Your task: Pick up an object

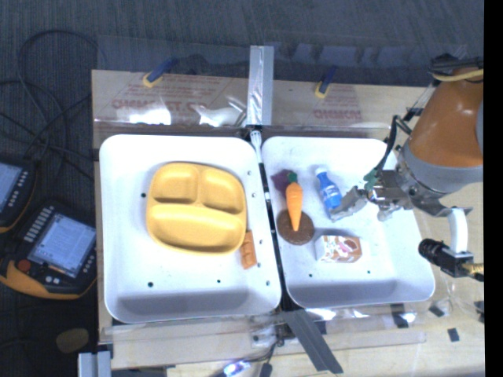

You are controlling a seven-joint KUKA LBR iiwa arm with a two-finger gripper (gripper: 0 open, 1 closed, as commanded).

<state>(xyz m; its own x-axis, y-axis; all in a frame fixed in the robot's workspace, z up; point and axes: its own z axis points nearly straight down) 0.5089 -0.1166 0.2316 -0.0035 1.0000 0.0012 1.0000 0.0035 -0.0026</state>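
The right bin (393, 285) holds an orange carrot (294, 203) whose lower end rests on a brown disc (296, 229). A dark purple piece (281, 181) lies at the carrot's top left. A small blue bottle (327, 188) stands to the right of the carrot. A white and red packet (339, 248) lies below it. My gripper (353, 201) hangs low over the right bin, just right of the blue bottle and close to it. I see nothing lifted in it.
The left bin (126, 289) carries a yellow divided plate (196, 207) and a small orange piece (248, 251) by its right wall. The grey and orange arm (444, 144) covers the right bin's right side. A ridge (267, 210) separates the bins.
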